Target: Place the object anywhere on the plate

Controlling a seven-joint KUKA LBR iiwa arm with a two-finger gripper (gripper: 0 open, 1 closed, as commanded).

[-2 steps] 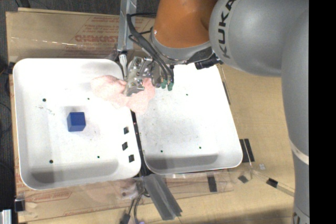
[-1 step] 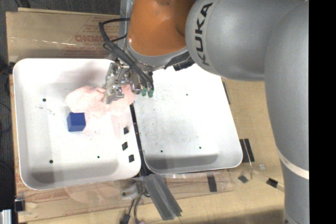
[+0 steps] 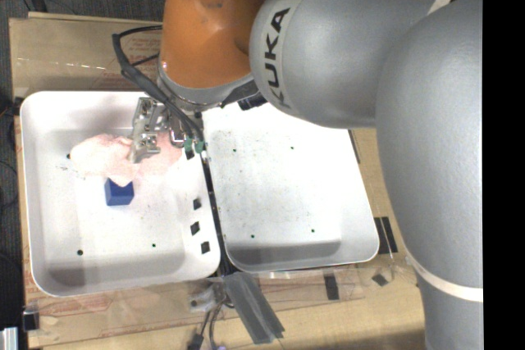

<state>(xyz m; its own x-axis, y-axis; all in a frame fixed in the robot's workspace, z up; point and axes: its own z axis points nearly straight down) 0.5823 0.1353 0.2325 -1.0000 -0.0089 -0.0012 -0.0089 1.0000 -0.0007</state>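
Beside pale plate (image 3: pixel 102 153) (glossy), blue cube (image 3: pixel 119 193)

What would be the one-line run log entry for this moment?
hand: over pink plate, left bin | blue block: at plate's edge, not held | right bin: beside | placement: unconfirmed

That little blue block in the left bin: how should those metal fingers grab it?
From straight above, probably, closing on two opposite flat sides of the blue block. It sits low and alone at the edge of the pale pink plate, with bare floor around it in the left bin, so nothing crowds it. The gripper hangs just above and behind it.
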